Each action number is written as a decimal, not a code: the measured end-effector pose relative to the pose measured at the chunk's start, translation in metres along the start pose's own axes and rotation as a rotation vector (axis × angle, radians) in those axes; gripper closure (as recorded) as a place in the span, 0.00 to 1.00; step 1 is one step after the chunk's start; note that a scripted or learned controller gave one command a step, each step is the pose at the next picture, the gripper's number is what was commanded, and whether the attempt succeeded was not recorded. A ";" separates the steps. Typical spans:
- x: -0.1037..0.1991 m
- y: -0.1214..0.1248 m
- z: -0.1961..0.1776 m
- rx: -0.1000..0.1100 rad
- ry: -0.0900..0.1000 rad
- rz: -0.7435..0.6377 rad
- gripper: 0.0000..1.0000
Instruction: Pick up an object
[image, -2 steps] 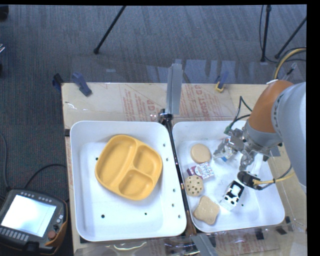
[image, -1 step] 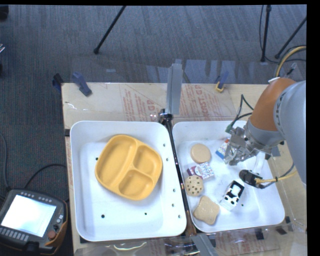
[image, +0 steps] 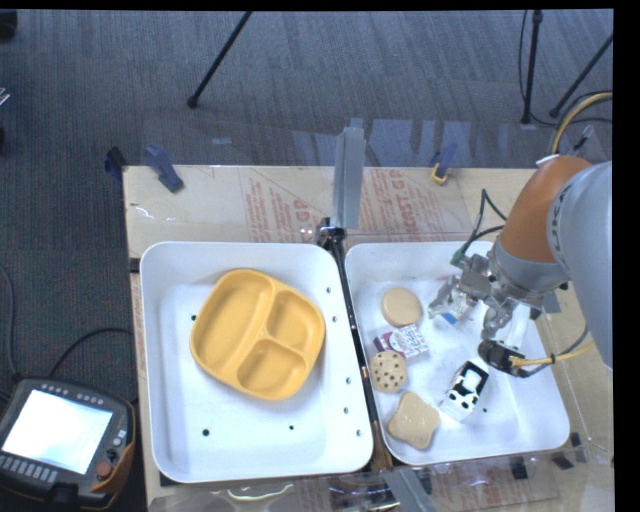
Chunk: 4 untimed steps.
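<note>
I see the gripper (image: 462, 300) low in the right bin (image: 545, 425), toward its one o'clock corner, the arm (image: 560, 225) coming in from three o'clock. Whether it is apart or together I cannot tell. A round cookie (image: 402, 306) lies just at its nine o'clock. A small packet (image: 404, 342), a chip cookie (image: 389, 372), a toast slice (image: 413, 420) and a black-and-white cow toy (image: 466, 391) lie toward six o'clock. The left bin (image: 170, 440) holds a yellow divided plate (image: 258, 333).
</note>
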<state>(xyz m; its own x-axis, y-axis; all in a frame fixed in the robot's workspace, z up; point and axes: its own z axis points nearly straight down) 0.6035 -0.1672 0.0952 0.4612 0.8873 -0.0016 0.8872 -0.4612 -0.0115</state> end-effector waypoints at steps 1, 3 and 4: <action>-0.001 0.000 -0.009 0.004 0.000 -0.002 1.00; -0.028 0.014 -0.128 -0.022 0.003 -0.073 0.00; 0.003 -0.019 -0.030 0.001 0.001 0.561 0.00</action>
